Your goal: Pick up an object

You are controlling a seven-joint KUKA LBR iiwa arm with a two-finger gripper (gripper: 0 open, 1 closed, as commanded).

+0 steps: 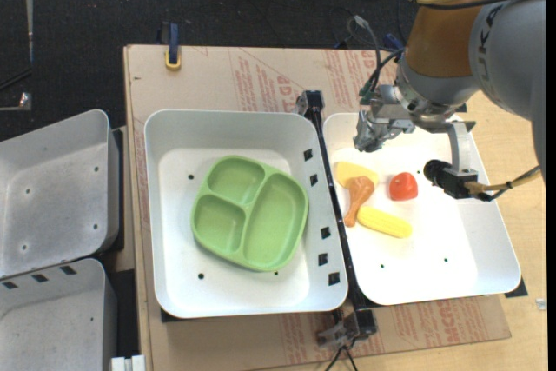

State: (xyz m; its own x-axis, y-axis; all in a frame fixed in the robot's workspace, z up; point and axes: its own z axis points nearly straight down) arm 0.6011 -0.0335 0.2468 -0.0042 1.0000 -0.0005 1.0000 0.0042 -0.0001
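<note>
Over the far left part of the right bin (486,261) hangs the pincer (373,137), low under the grey wrist with its orange band. Its dark fingers point down toward the bin floor, and nothing sits between them. From this slanted view I cannot tell how far they stand apart.

Just in front of the pincer, on the side toward the camera, lies a small yellow piece (351,172), the nearest thing to it. Touching it from the front is an orange toy (356,195) with a narrow handle that runs down toward the near edge of the bin. Beside that one rests a yellow oblong piece (384,222), its long axis going slantwise from upper left to lower right. A red round piece (402,186) sits to the right of them, apart.

So the likely target lies close below and a little nearer than the pincer; I judge a short move forward and down is needed.

Across the divider, the left bin (165,213) holds a green divided plate (250,212). Both bins stand on the desk (234,78).
</note>
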